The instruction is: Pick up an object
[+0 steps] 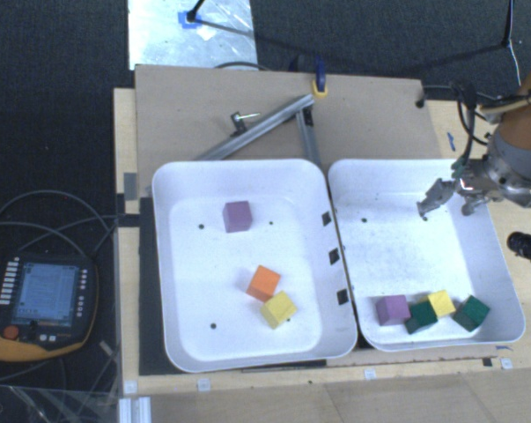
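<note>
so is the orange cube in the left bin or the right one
In the left bin. The orange cube sits on its floor, touching the yellow cube, well apart from the gripper over the right bin.

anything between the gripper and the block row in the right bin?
No. In the camera view, bare white bin floor separates the gripper from the purple block.

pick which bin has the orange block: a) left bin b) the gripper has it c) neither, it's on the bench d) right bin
a, the orange block lies in the left bin, touching a yellow block, while the gripper hangs over the right bin with nothing between its fingers.
</note>
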You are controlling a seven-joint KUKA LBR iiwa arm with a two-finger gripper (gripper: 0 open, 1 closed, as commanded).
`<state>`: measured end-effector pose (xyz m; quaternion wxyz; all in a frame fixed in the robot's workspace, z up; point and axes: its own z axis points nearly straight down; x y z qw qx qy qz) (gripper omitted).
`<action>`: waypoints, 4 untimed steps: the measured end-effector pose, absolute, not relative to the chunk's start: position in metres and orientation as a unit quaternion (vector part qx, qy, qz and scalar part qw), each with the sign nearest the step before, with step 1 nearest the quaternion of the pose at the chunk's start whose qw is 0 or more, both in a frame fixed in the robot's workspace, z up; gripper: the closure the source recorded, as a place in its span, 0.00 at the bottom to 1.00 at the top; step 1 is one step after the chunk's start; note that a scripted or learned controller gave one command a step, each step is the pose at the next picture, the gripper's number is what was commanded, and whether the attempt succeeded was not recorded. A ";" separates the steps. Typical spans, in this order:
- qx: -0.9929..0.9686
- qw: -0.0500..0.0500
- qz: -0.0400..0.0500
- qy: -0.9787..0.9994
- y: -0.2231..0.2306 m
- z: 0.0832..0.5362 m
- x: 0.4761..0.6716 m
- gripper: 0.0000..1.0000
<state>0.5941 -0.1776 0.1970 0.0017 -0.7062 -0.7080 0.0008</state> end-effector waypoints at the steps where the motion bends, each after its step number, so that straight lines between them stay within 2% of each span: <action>1: -0.706 0.002 0.001 -0.708 -0.177 0.148 0.584 0.00; 2: -0.705 -0.002 -0.001 -0.709 -0.178 0.162 0.586 1.00; 3: -0.706 -0.004 -0.002 -0.708 -0.182 0.226 0.583 1.00; 4: -0.705 -0.004 -0.002 -0.709 -0.174 0.278 0.591 1.00</action>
